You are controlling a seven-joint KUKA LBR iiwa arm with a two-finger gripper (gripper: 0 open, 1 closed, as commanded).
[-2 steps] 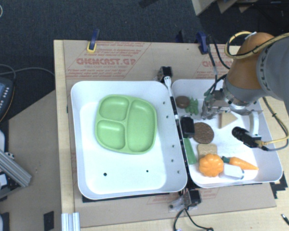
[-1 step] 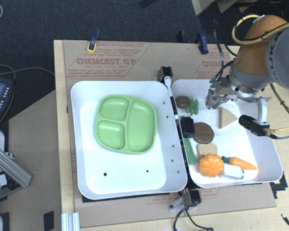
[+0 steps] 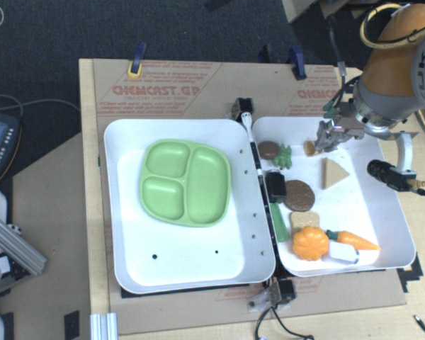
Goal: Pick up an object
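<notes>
- The gripper [image 3: 324,137] is low over the back of the right bin [image 3: 395,211], fingertips pointing down.
- Fingers look close together, nothing visibly between them, though they are small and partly blurred.
- A small brown piece [image 3: 309,147] sits just beside the tips.
- The tan wedge [image 3: 333,173] lies near, just in front; the orange pumpkin [image 3: 310,244] and carrot [image 3: 354,240] are well apart at the bin's front.

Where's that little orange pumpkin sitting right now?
The pumpkin sits in the right bin, near its front edge, just left of the toy carrot and below the brown disc.
</notes>
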